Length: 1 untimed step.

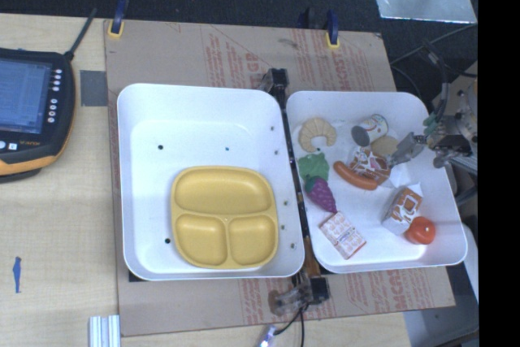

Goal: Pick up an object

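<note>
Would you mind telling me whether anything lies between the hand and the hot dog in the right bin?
Nothing visible blocks it. The hand sits at the right bin's right side, with the hot dog just to its left. A tan roundish piece lies beside that path, near the fingertips, close enough to be nudged.

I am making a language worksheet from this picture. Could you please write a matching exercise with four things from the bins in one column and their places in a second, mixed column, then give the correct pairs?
Things:
1. yellow divided tray
2. croissant
3. tomato
4. purple grapes

Places:
A. front right corner of the right bin
B. left bin, towards the front
C. just in front of the green leafy toy, near the divide between the bins
D. back left part of the right bin

Pairs: 1-B, 2-D, 3-A, 4-C
</note>
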{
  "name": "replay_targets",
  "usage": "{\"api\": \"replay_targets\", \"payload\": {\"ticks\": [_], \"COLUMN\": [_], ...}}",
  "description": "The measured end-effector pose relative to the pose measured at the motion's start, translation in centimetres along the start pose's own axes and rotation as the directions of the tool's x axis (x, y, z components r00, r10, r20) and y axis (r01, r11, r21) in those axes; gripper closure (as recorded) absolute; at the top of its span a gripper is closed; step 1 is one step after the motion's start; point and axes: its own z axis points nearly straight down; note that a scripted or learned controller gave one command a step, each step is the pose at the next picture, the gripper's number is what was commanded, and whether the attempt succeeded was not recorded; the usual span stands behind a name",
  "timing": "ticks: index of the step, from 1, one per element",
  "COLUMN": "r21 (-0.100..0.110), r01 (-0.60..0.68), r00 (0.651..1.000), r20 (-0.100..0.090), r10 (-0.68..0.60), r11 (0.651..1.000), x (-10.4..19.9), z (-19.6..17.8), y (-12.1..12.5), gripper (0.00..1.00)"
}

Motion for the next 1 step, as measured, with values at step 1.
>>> {"api": "replay_targets", "payload": {"ticks": [1], "r21": [-0.020], "r01": [0.002], "r00": [1.000], "r20": [0.009], "r10": [-0.002], "r11": [1.000], "x": [2.78], "z": [11.92], "y": [4.39], "gripper": [0.00]}}
